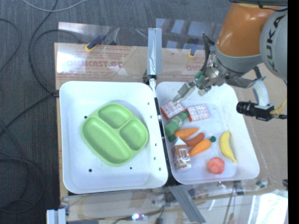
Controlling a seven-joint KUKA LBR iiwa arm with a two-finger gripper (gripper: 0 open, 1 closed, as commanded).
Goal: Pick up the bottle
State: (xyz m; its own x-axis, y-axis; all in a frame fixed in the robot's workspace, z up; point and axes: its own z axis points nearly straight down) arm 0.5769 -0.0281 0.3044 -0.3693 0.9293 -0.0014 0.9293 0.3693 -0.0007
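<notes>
**Bottle lies in the right bin, end effector above the far edge**

The green bottle (175, 124) lies on its side at the left of the right bin (243, 169), beside two red-and-white packets (184, 111). Carrots (194, 140), a small carton (181, 156), a banana (227, 146) and a red fruit (216, 165) lie nearer. The end effector (183, 93) hangs over the bin's far-left part, grasping nothing; its state cannot be told. The left bin (74, 171) holds a green divided plate (115, 133).

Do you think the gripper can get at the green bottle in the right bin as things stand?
Probably yes. The gripper hangs just above the bottle, whose top is uncovered. But a red packet and a carrot crowd its sides, leaving little finger room.
</notes>
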